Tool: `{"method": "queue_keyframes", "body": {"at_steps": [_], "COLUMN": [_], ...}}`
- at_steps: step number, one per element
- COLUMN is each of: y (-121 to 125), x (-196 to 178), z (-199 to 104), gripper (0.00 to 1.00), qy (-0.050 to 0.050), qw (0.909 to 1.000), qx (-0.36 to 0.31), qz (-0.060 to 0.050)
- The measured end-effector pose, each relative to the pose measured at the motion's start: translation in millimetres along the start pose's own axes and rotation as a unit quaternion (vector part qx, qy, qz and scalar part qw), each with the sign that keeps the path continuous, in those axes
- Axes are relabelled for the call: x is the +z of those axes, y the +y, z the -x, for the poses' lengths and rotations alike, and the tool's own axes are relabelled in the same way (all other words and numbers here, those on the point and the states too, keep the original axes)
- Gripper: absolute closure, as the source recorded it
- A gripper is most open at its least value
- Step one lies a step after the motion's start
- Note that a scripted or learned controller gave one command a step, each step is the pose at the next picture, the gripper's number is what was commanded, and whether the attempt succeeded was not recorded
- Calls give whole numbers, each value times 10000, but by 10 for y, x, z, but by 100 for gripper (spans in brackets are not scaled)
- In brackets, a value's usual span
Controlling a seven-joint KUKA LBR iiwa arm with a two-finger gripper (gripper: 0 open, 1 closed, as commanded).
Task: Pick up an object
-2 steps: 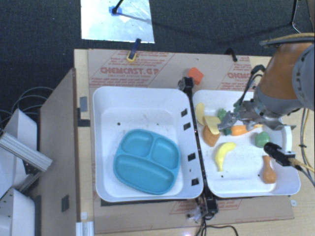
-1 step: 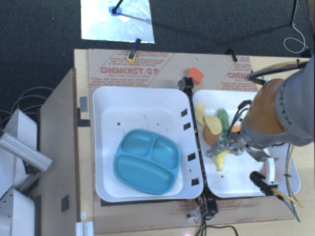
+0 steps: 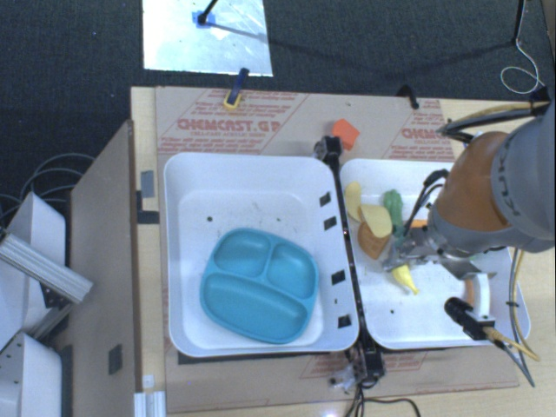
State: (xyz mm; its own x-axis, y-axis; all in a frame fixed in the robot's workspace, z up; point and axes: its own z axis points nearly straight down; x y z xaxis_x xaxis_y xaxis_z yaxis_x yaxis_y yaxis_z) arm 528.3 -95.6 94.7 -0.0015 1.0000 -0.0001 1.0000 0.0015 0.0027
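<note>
The tool [image 3: 401, 252] is lowered among the toy food [image 3: 376, 224] at the right bin's [image 3: 434, 333] 10 o'clock; its spread can't be told. Looks like the reaching step, so a clean close is needed next.

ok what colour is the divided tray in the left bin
Light blue; the divided tray shows clearly in the camera view, lying in the left bin.

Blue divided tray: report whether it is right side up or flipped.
Right side up: the blue divided tray in the left bin shows its three hollow compartments facing up.
</note>
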Motion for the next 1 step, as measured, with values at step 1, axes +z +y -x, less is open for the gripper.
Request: {"method": "queue_keyframes", "body": {"at_steps": [1], "y": [135], "x": [-946], "z": [-762], "gripper": [100], "qy": [7], "qw": [10000], "qx": [-48], "qz": [31]}}
